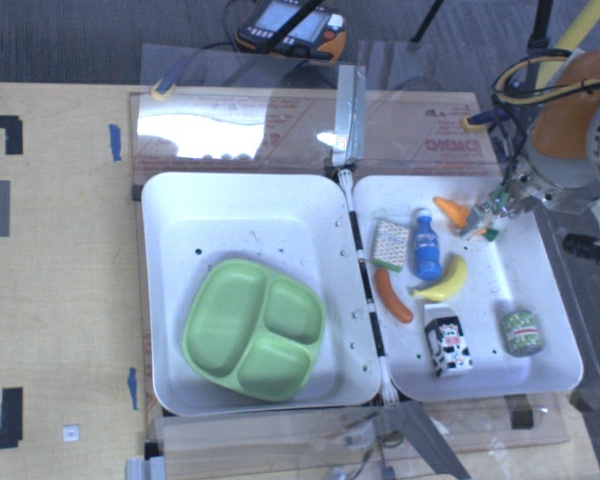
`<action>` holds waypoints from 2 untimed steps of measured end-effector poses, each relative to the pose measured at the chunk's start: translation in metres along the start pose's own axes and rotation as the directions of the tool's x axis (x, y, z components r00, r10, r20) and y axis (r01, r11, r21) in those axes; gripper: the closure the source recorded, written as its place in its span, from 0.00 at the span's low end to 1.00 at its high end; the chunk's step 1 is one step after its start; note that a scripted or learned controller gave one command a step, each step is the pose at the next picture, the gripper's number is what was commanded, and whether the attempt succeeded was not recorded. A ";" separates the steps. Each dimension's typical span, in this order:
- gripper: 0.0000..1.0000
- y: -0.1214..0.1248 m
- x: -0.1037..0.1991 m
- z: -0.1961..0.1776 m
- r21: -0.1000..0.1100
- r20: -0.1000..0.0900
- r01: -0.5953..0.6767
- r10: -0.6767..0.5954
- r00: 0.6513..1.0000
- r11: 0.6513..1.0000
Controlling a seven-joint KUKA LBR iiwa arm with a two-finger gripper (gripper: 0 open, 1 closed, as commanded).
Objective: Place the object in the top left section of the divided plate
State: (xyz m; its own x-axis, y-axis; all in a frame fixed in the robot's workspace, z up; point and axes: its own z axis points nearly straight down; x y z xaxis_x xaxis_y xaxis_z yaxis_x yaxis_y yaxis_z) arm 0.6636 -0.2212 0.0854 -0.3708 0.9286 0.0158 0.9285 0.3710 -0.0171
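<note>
Gripper (pixel 492 216) is hanging low over the far part of the right bin (pixel 545 288), near its back wall, and whether it is spread or pressed together cannot be told from this slant. An orange carrot (pixel 450 209) is lying just to its left, its near end reaching right up to the gripper; whether the two are touching cannot be told either.

Starting from the left, bare wooden benchtop (pixel 60 268) is running alongside the left bin (pixel 160 218). The green divided plate (pixel 196 340) is sitting in that bin's near half, turned at a slight angle, with one long section on its left and two smaller ones on its right. White floor is lying open behind the plate and along the bin's left wall.

Across the ridge where the two bins are meeting, a checked packet (pixel 389 244) and a reddish sausage (pixel 393 296) are lying close to the right bin's left wall. A blue bottle (pixel 427 247) is lying next, with a yellow banana (pixel 443 281) just below it and a cow-patterned carton (pixel 447 345) nearer the front. A green can (pixel 521 332) is standing apart near the front right corner.

The carrot's long axis is running left to right, dipping slightly toward the gripper.
</note>
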 end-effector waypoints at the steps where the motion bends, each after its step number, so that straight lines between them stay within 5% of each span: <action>1: 1.00 0.001 -0.002 0.000 -0.007 0.009 0.212 -0.212 0.977 0.977; 2: 1.00 0.008 0.013 -0.099 -0.019 0.023 0.175 -0.175 0.984 0.984</action>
State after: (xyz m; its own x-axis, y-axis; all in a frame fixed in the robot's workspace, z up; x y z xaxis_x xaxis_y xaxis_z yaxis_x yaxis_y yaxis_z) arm 0.6684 -0.2067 0.1848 -0.5277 0.8494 -0.0049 0.8494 0.5277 0.0051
